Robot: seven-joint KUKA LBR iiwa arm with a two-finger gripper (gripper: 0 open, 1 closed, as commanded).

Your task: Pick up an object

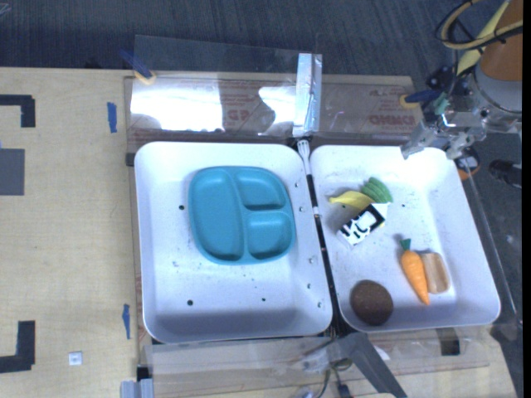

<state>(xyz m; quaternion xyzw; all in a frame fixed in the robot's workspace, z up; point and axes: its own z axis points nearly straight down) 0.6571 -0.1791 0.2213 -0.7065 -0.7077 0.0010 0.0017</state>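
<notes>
A: Where is the arm?

B: At the upper right, above the far right corner of the right bin (477, 247). The gripper (438, 139) hangs over the bin's rim there, well apart from everything inside. Whether it is open or closed I cannot tell; that end is too small and cluttered with cables.

A: What lies in that bin?

B: A toy carrot (414, 275) sits near the right wall, its long axis running roughly up and down the view, green stem end toward the far side and orange tip pointing toward the near edge. A tan bread roll (436, 272) lies just beside it on the right, touching it, aligned the same way.

A: Anything else?

B: A brown round object, perhaps a coconut or kiwi (372, 302), rests near the front edge. Toward the middle a yellow banana (349, 198) lies almost crosswise, with a green leafy piece (378, 190) at its right end. A small black-and-white block (362, 223) sits just below the banana, tilted diagonally.

A: And the left bin (158, 247)?

B: It holds a blue divided plate (241, 214) with three compartments, set near the centre.
</notes>
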